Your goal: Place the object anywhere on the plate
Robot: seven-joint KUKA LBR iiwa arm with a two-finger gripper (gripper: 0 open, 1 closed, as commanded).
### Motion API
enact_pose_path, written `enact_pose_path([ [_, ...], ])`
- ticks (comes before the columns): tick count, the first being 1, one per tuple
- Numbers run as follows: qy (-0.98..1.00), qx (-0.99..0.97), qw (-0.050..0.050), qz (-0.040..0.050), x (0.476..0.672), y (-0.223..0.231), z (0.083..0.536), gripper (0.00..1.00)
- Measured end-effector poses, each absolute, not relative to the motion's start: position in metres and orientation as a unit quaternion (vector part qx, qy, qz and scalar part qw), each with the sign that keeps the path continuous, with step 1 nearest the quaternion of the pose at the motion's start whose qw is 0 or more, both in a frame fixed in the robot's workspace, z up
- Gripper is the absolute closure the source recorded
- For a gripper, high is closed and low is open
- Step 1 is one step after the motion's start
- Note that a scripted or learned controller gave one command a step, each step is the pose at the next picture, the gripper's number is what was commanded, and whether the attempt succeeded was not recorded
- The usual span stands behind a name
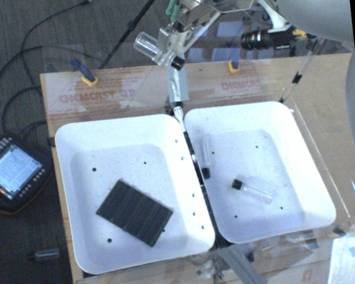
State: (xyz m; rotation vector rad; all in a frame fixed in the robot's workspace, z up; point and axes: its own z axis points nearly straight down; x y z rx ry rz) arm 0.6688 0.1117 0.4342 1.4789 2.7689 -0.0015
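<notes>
Dark ribbed rectangular plate point(134, 212) lies flat, turned diagonally, in left bin; clear black-capped vial point(253, 189) lies on its side in right bin

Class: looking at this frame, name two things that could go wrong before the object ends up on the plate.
1. The clear vial in the right bin is transparent and lies on its side, so it may roll or slip out of a grasp.
2. The dark plate in the left bin is a small tilted target; a vial dropped there could roll off.
</notes>
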Motion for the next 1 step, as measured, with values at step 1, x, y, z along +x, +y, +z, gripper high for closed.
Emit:
enact_pose_path([
  [1, 0.945, 0.328, 0.001, 0.0000, 0.6686, 0.2024, 0.4336, 1.00],
])
